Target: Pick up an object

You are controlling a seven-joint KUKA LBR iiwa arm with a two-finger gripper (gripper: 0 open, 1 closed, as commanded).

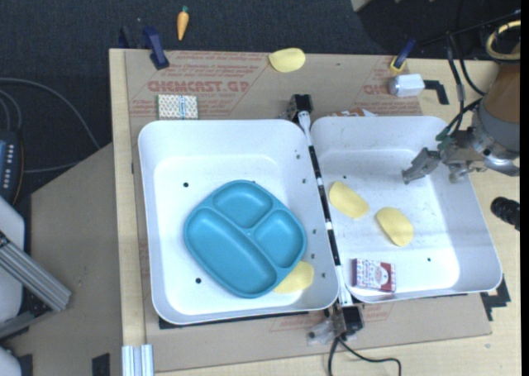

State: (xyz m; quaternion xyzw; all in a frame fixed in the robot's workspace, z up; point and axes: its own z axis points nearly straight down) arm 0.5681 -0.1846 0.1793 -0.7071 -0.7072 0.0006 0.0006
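Note:
My gripper hangs over the upper right part of the right bin, open, with nothing between its fingers. In that bin lie two yellow lumps, one near the left wall and one in the middle. A small red and white box rests at the bin's front edge. All three lie to the left of and below the gripper, apart from it. The left bin holds a blue divided plate, with another yellow lump tucked at its lower right edge.
On the bench behind the bins lie a yellow lump, a small patterned packet, a blue clip and a white block. A black latch sits where the bins meet. A small orange carrot lies on the floor.

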